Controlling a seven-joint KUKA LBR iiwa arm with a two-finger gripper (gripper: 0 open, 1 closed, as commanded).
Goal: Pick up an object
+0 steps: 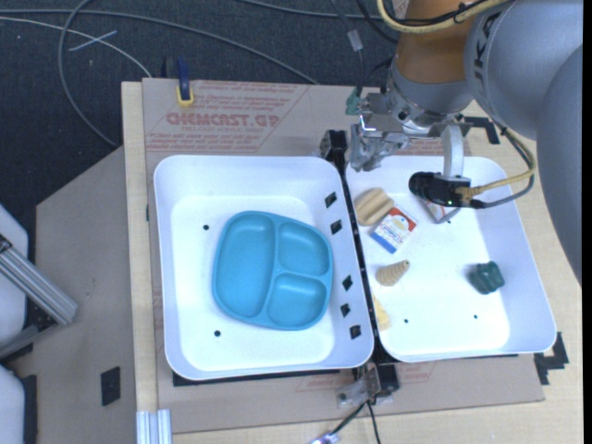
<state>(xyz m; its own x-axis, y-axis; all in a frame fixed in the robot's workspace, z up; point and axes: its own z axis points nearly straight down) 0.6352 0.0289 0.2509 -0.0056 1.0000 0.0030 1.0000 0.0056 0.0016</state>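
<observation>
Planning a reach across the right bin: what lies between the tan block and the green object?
In the camera view, between the tan block and the green object lies the small red, white and blue packet, then bare bin floor.

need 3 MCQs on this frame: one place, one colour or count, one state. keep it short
1. Where is the blue divided plate?
A. left bin
B. right bin
C. on the cardboard outside the bins

2. What colour is the small object near the right bin's right side?
A. red
B. dark green
C. yellow

3. Where is the gripper?
A. low over the blue plate
B. near the far edge of the right bin, by the divider
C. outside the bins, over the floor

Answers:
1 A, the plate lies in the left bin.
2 B, it is dark green.
3 B, it hangs at the right bin's far left corner.
</observation>
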